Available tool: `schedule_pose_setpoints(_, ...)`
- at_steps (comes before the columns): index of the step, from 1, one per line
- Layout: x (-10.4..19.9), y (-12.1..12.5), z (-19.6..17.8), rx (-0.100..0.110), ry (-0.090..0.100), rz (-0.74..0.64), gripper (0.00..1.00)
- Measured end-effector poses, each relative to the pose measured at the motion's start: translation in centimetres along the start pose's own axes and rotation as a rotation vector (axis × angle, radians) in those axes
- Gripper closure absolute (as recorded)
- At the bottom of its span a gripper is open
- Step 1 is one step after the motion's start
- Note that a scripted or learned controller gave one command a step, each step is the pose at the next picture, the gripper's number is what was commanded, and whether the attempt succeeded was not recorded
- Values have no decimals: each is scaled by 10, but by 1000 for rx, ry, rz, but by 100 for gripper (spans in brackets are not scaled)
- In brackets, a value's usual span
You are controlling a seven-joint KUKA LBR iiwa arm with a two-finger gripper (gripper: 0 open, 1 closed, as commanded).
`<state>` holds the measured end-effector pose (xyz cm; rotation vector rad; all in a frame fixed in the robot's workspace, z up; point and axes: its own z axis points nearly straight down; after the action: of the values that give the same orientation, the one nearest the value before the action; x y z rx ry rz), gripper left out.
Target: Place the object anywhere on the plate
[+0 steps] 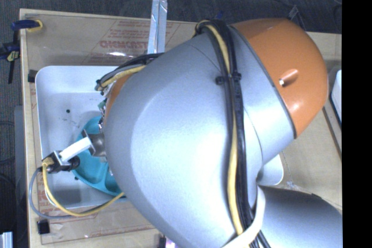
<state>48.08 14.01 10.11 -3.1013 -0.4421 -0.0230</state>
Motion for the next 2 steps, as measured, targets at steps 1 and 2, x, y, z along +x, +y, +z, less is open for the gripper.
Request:
schedule_pose_setpoints(1, -7, 9, 5, 7, -14, -542, 100)
schedule_pose_setpoints(2, -23, 64, -58, 1, -23, -230, 100)
